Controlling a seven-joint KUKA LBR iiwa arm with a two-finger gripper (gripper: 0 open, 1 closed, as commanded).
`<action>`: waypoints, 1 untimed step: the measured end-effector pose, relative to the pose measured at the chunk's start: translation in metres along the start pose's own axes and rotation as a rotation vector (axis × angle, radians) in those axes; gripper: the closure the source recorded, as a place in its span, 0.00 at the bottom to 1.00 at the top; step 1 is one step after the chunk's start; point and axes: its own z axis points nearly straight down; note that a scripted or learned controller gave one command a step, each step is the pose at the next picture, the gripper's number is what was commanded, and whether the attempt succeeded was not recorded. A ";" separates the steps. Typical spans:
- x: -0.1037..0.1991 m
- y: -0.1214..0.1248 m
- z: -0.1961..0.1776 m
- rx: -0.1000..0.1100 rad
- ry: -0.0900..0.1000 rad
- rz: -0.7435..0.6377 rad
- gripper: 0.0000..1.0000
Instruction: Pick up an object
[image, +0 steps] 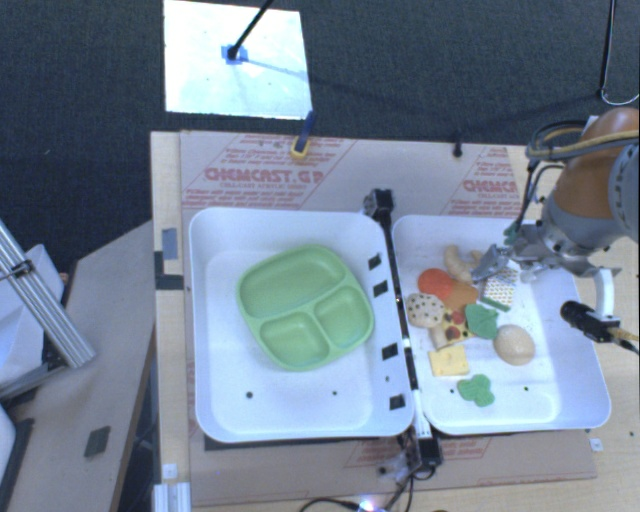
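Observation:
The right bin (560, 400) holds a pile of toy food. In it are an orange-red piece (437, 282), a speckled cookie (424, 310), a green piece (481, 320), a beige egg-shaped piece (514, 345), a yellow wedge (449, 361), a small green floret (477, 390) and a pale beige piece (459, 260). My gripper (493, 266) reaches in from the right and hangs over the back of the pile. It sits just above a white checkered piece (499, 292), and I cannot tell whether it touches that piece.
The left bin (225, 400) holds a light green compartment plate (303, 306). A black divider with clips (392, 300) runs between the bins. The arm's grey body with its orange band (600, 190) and a black cable part (590, 320) overhang the right bin's far right side.

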 end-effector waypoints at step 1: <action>-0.002 0.003 0.034 -0.010 -0.007 0.000 0.00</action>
